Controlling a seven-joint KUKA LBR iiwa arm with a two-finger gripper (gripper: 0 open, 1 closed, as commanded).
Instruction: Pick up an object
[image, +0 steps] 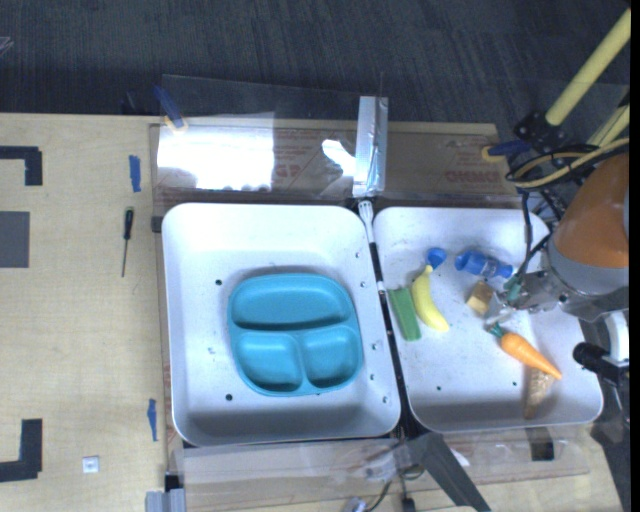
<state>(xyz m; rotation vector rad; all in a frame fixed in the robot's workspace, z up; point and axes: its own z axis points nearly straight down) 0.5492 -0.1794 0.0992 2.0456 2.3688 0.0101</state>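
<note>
Two-finger gripper (512, 300) hung low in right white bin (450, 395), just left of arm wrist; finger opening could not be told, nothing seen held. Orange plastic toy carrot (528, 353) lay just near of it. Probably light, stiff, smooth; grasp across thick middle.

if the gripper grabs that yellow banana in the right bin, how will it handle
The curved yellow toy banana probably stays stiff, since it holds its arc unsupported. Its smooth, rounded skin may slip sideways under a pinch. Pushed, it would likely pivot against the green stick beside it.
</note>
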